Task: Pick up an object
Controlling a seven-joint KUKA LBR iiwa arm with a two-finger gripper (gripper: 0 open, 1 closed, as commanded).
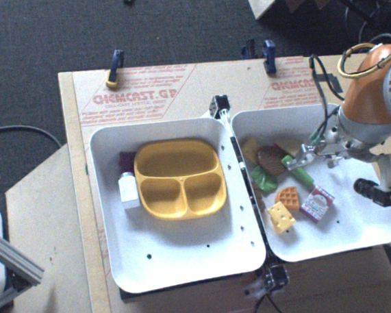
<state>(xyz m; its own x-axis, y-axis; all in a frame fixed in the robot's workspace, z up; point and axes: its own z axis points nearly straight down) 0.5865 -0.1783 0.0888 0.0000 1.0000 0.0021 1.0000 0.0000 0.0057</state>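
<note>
- Gripper (306,154): low over the upper middle of the right bin (357,229), at the end of the arm (374,94), which enters from the right edge. Its opening cannot be told at this angle, and no item can be seen in its hold.
- Green stick (299,170): nearest item to the gripper, lying just beside and below its tip, slanted on the bin floor. Whether the two touch cannot be told.
- Brown piece (272,159): just left of the gripper, next to the green stick.
- Green lump (262,179): below the brown piece, near the bin's left wall.
- Waffle (288,196): below the green stick, with the cheese (281,217) touching its lower edge.
- Pink box (317,204): just right of the waffle, tilted.
- Left bin (177,254): holds a yellow divided tray (179,177) at its centre. A white bottle (128,190) stands against the tray's left edge, and a dark purple item (127,158) lies just above the bottle.
</note>
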